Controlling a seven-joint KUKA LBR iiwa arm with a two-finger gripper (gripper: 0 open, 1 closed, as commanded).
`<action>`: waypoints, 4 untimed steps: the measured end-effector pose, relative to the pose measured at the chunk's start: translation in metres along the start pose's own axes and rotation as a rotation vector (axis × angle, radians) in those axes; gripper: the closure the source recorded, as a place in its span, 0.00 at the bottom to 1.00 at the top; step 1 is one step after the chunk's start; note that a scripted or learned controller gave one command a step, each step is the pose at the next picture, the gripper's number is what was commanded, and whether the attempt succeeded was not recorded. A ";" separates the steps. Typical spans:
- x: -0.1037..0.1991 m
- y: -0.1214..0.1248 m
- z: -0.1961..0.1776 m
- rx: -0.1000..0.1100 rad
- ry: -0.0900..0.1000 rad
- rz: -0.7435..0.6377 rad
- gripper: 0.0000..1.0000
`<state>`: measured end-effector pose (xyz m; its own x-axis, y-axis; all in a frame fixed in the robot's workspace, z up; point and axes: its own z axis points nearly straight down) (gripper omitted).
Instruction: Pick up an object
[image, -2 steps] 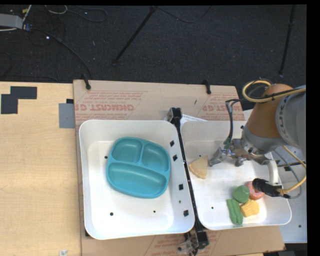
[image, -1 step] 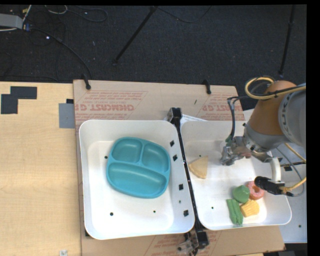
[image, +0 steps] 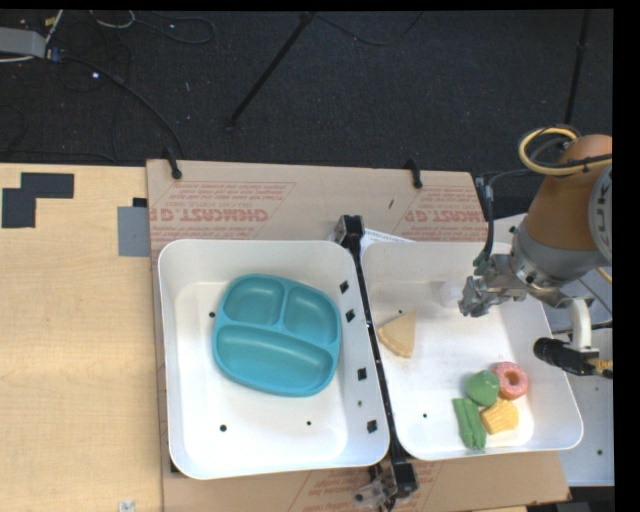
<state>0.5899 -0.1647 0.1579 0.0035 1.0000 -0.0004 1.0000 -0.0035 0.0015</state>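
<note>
Nearest to us, along the bottom of the view, we see the front rims of the two white bins and the black clip (image: 385, 487) that sits at the lower end of the divider between them. In the right bin (image: 560, 425), close to its front right corner, we find a small cluster of toy foods: a green piece (image: 468, 422) lying lengthwise, a rounder green piece (image: 482, 388) just above it, a yellow piece (image: 501, 416) touching them on the right, and a pink ring-shaped doughnut (image: 512, 379) just beside the round green one. Farther back in the same bin, near the divider, we see a pale yellow wedge (image: 397, 335) lying alone, well apart from the cluster. In the left bin (image: 190, 420) a teal divided plate (image: 277, 335) with three compartments lies flat near the middle. Beyond the wedge and to its right, the gripper (image: 478, 297) hangs over the back part of the right bin, reaching in from the right on the grey arm (image: 560, 235) with its orange band; we see nothing between its tips, and we cannot tell whether they are spread or closed. At the far side, a brown cardboard sheet (image: 300, 205) with red printing lies behind both bins, and past it is dark carpet (image: 300, 80) with cables.
</note>
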 end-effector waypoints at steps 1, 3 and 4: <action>0.010 0.001 -0.056 -0.002 0.000 -0.006 1.00; 0.054 -0.011 -0.089 0.007 0.002 -0.007 1.00; 0.107 -0.014 -0.080 0.006 0.003 -0.007 1.00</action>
<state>0.5763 -0.0575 0.2383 -0.0039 1.0000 0.0021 1.0000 0.0039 -0.0048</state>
